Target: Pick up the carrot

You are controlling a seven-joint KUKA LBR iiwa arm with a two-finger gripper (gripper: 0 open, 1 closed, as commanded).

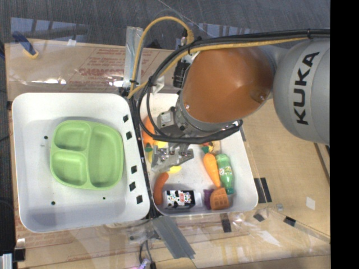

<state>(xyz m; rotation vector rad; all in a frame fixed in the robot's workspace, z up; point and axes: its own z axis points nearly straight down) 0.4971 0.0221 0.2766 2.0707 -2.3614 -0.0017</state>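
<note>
Wrist band: my orange band (227, 83) sits closest to the lens, a broad rounded dome over the far half of the right bin, hiding what lies beneath it.
Arm body: my grey link (303, 88) with the KUKA lettering enters over the right bin's far right corner.
Cables: black and yellow lines (162, 38) loop from the band toward the bin divide.
Gripper: my gripper (171, 157) hangs low inside the right bin, near its left wall, metal parts pointing down; I cannot tell whether its tips are spread or pressed together, and I see nothing clearly between them.
Carrot: the carrot (211, 169) lies in the right bin, right of centre, lengthwise toward the near edge, just beside my gripper on its right, apart from it.
Green bottle: a green bottle (225, 172) lies alongside the carrot, touching or nearly so, toward the right wall.
Purple and orange item: a small toy (218, 198) sits near the near right corner, just below the carrot's tip.
Black and white carton: a small carton (180, 198) rests against the near edge, middle.
Red-orange piece: an elongated toy (159, 187) lies by the near left corner.
Yellow item: a yellow scrap (162, 151) shows under my gripper; kind unclear.
Right bin: white, shallow (251, 184).
Left bin: white, shallow (25, 150), holds a green divided plate (88, 154) at its centre.
</note>
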